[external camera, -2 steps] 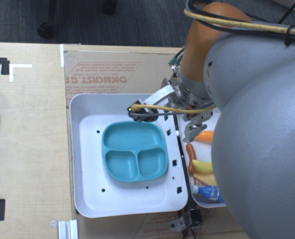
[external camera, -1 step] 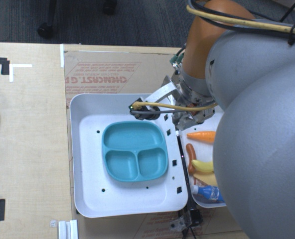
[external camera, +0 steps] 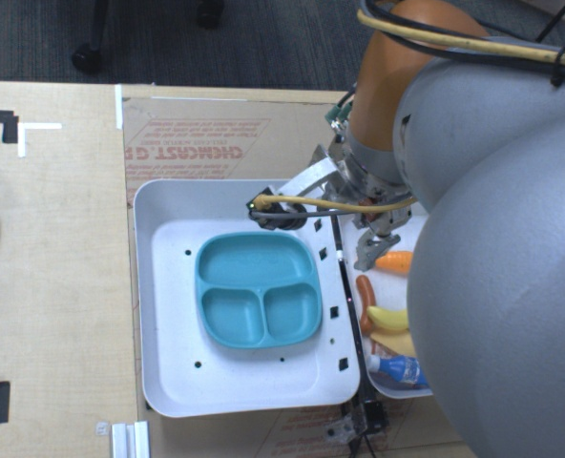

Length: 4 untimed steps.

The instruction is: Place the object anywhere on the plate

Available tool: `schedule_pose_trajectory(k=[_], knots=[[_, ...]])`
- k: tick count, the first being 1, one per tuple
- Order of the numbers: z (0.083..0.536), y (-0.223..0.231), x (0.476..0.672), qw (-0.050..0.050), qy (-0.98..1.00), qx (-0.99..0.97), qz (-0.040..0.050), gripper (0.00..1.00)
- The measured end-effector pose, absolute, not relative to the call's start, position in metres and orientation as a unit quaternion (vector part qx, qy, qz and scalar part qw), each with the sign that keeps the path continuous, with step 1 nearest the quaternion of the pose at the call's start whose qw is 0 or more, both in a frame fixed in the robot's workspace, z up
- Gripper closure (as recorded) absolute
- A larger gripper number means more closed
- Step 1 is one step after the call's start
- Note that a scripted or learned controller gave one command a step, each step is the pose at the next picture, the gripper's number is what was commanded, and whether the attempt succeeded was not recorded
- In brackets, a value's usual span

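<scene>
From above the bench, the grey arm (external camera: 492,256) reaches in from the right and swallows most of the right-hand bin (external camera: 387,382); its gripper (external camera: 376,246) hangs low over that bin's upper part, just above a small orange object (external camera: 395,262); whether the claw is spread or closed, and whether it has hold of anything, cannot be told from here, the wrist hardware crowding the spot. Below the orange object lie a reddish sausage-like piece (external camera: 364,288), a yellow banana-like piece (external camera: 387,320) and something blue and white (external camera: 402,370), all in the right bin and partly hidden by the arm; which of them is the one to be moved is a guess, though the orange object, nearest the gripper, looks the likely pick. The teal plate (external camera: 259,289), three-sectioned, sits bare in the middle of the left bin (external camera: 168,351), well apart from the toys. By the look of it, the job stands at the picking stage; the object is not yet on the plate. The next move would call for a sure grasp, a lift over the rim between the bins, then a carry leftward to set it down on the plate.
</scene>
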<state>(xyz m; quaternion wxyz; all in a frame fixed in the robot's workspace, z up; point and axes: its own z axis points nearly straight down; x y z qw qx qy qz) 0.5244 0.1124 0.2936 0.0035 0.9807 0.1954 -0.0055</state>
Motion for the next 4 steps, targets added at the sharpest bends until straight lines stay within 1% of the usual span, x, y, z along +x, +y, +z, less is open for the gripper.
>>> schedule_pose_trajectory(k=[1, 2, 3, 4], knots=[[0.301, 0.111, 0.525, 0.005, 0.197, 0.980, -0.0071, 1.00], [0.302, 0.111, 0.525, 0.005, 0.197, 0.980, -0.0074, 0.00], [0.309, 0.110, 0.526, 0.006, 0.199, 0.980, -0.0093, 1.00], [0.309, 0.206, 0.512, 0.001, 0.111, 0.994, 0.0006, 1.00]])
